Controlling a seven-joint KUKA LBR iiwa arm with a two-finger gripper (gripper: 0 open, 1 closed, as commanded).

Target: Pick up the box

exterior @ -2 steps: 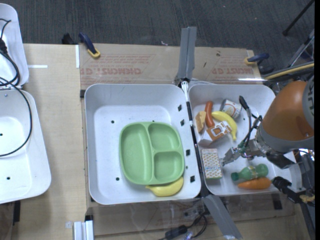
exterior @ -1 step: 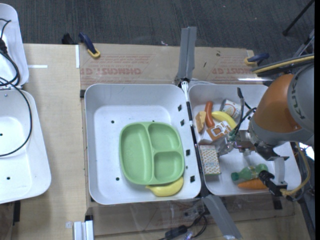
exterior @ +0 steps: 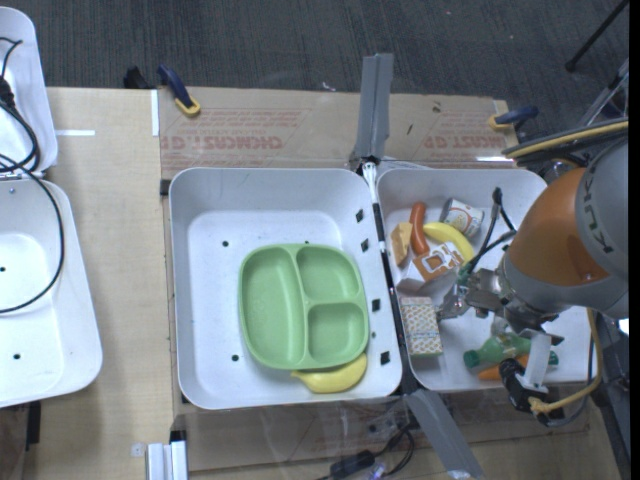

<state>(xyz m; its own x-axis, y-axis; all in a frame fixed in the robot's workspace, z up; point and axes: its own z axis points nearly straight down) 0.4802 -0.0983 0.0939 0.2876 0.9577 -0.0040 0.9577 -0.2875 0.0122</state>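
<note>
End effector (exterior: pixel 462 298) hovers near the box (exterior: pixel 421 328)

arm (exterior: pixel 575 238): cut off by right edge, covers right side of right bin (exterior: pixel 470 175)
pincer (exterior: pixel 462 303): small, tips blurred against clutter, finger state unclear
yellow item (exterior: pixel 330 376): mostly hidden under green tray (exterior: pixel 303 305), only an edge shows
green item (exterior: pixel 493 351): partly behind the wrist, type unclear
box (exterior: pixel 440 260): print too small to read
far-left bin (exterior: pixel 40 298): cut by left edge
</note>
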